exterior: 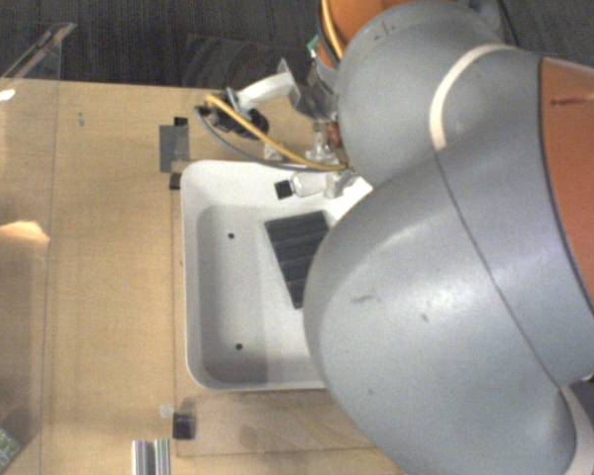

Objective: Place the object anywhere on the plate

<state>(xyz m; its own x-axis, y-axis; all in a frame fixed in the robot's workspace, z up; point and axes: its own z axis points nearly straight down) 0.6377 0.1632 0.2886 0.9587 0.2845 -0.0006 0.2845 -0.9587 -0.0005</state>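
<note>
The arm's big grey body point(455, 265) covers the right and middle of the camera view, with its orange band point(584, 196) at the far right. It hides whatever lies beneath it, including most of the bins. A dark ribbed piece point(297, 247) pokes out from under the arm over the floor of the left white bin point(191, 265). Whether this piece belongs to the gripper or is a separate object, I cannot tell.
Yellow and black cables point(252, 132) and a white connector point(262, 91) hang at the arm's top, above the bin's far rim. A small black clip point(284, 189) sits on that rim. On the wooden bench stand a black bracket point(175, 144) and a small black block point(183, 426).
</note>
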